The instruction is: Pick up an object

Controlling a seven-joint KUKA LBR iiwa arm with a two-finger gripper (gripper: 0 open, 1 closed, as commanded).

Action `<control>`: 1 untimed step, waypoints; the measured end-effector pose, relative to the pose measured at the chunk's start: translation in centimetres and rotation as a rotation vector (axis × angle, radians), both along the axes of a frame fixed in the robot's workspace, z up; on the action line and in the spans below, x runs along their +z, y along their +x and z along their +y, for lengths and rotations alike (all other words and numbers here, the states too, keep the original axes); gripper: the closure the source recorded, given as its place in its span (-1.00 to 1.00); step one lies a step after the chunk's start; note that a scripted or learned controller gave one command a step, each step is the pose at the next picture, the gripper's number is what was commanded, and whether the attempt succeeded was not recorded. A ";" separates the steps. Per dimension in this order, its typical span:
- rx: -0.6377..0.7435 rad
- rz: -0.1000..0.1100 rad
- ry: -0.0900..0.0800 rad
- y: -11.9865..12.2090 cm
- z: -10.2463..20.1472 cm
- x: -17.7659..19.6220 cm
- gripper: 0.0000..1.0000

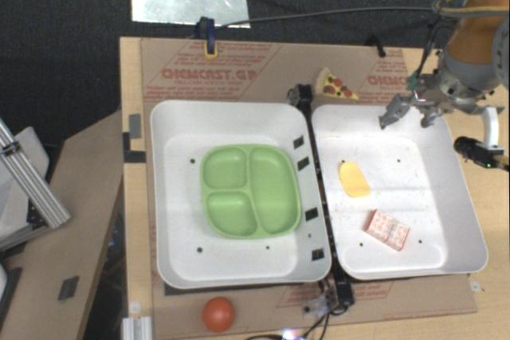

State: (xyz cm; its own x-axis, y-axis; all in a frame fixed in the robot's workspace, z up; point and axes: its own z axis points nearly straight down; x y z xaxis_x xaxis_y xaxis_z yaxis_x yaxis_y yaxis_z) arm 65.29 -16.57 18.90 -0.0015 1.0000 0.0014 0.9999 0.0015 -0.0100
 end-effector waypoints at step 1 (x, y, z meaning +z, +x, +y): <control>0.002 -0.012 -0.002 0.3 0.0 0.7 -1.00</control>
State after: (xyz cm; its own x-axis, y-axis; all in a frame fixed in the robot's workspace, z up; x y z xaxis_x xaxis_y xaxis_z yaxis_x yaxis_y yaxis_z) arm 65.58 -16.54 19.60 -0.0036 1.0000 -0.0006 1.0000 0.0036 0.0015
